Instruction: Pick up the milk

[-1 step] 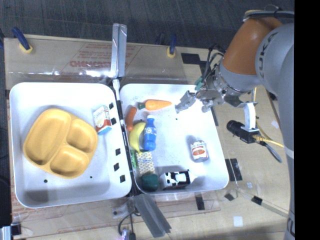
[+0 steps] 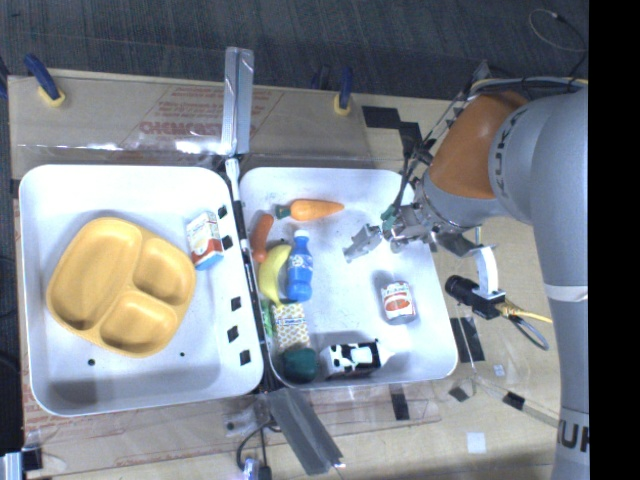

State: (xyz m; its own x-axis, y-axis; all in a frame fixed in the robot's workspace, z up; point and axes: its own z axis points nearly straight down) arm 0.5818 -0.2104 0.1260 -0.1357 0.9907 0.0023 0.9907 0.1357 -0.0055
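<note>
A small white carton [image 2: 204, 238] with orange and blue print, which looks like the milk, stands in the left bin [image 2: 60, 368] by its right wall, beside a yellow sectioned tray [image 2: 120, 283]. A black-and-white cow-patterned box [image 2: 355, 358] lies at the front of the right bin [image 2: 440, 353]. My gripper [image 2: 360, 242] hangs over the right bin's upper middle, open, with nothing between its fingers. It is far to the right of the carton and above the can.
The right bin also holds a carrot [image 2: 315, 209], a sausage [image 2: 261, 233], a banana [image 2: 273, 271], a blue bottle [image 2: 299, 268], a patterned packet [image 2: 290, 323], a dark green ball [image 2: 297, 363] and a red-labelled can [image 2: 398, 301]. A metal divider [image 2: 238, 98] rises between the bins.
</note>
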